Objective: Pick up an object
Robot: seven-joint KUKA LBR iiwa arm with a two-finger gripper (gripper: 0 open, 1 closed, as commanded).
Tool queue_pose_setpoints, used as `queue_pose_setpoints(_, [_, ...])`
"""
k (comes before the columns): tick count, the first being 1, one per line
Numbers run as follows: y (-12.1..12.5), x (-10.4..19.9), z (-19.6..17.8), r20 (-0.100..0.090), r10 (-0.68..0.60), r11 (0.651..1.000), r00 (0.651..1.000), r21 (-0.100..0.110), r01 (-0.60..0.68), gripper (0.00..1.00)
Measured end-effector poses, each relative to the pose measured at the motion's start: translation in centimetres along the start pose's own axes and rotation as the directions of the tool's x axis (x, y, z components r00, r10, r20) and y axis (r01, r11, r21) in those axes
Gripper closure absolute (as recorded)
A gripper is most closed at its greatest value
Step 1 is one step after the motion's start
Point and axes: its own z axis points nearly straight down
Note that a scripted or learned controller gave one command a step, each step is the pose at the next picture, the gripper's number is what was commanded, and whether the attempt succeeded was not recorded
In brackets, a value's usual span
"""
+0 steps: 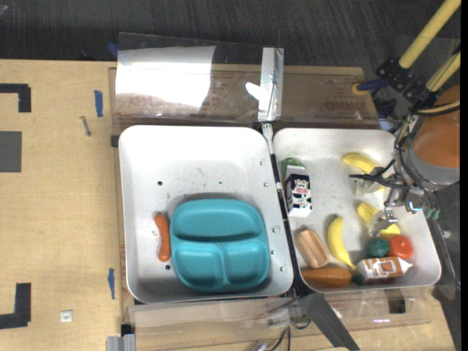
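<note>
We see the gripper (385, 212) low inside the right bin (322, 141), over a yellow piece (366, 212); whether it is clenched we cannot tell. A banana (336, 241) lies left of it, a tomato (401, 247) and carton (382, 268) just below, and a teal tray (218, 244) well left in the other bin.

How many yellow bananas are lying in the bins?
3, all in the right white bin: one yellow banana near the back, one long banana toward the front, one partly behind the gripper. More could be hidden under the arm.
</note>
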Motion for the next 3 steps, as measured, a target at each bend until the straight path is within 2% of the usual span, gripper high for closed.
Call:
queue_pose_setpoints(1, [5.4, 4.4, 0.1, -0.009, 0.054, 0.999, 0.999, -0.006, -0.054, 0.0])
queue_pose_setpoints(2, [7.5, -5.2, 0.2, -0.004, -0.029, 1.0, 1.0, -0.005, 0.029, 0.0])
queue_pose_setpoints(3, [9.5, 1.8, 0.0, -0.006, -0.033, 0.999, 0.999, -0.003, 0.033, 0.0])
